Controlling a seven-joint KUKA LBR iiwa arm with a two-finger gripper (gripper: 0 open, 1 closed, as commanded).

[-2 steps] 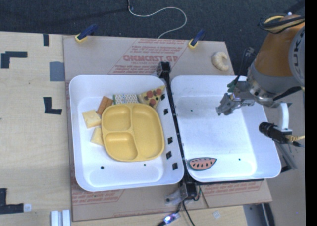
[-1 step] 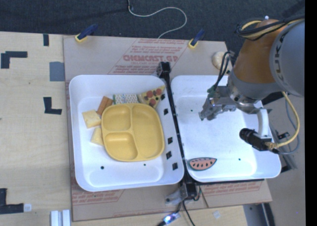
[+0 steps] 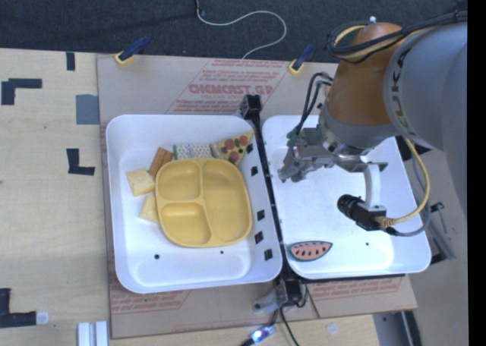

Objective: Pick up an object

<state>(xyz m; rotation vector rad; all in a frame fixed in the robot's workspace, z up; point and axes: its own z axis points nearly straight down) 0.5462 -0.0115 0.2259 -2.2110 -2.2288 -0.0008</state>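
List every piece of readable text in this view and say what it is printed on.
"CHEMCAST GP": red print on the brown board under the bins.
Smaller red lines below it: too blurred to read.
Red print on the board's front edge: too small to read.
Letters on the arm: cut off, unreadable.

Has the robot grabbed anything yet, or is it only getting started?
Nothing looks picked up yet. The gripper hangs over the right bin near its left wall, with no object seen in it. The watermelon slice lies at that bin's front; the yellow tray and other pieces sit in the left bin. The whole pick remains.
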